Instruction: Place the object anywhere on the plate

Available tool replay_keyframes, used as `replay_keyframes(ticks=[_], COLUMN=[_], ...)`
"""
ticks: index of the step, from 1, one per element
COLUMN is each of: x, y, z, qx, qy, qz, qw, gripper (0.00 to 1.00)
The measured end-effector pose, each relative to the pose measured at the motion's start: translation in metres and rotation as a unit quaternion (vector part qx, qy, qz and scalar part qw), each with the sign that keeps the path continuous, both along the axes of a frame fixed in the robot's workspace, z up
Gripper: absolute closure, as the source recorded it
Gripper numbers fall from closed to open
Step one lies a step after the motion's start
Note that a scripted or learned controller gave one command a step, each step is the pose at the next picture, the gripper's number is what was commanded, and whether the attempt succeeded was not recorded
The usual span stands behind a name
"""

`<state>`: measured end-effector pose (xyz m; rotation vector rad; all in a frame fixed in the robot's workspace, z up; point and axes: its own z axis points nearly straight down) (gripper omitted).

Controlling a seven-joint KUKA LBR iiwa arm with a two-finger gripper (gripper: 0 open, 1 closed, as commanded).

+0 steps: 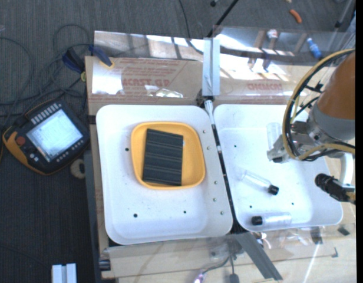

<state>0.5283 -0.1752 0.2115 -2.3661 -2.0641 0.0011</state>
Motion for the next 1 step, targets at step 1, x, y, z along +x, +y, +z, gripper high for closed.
replay_keyframes(ticks=[1], x=[0.0000], y=[-0.0001], z=[0.0000], qx=[-0.0001], qy=[0.000], qz=[0.000], qw=[1.0000], gripper=[0.00])
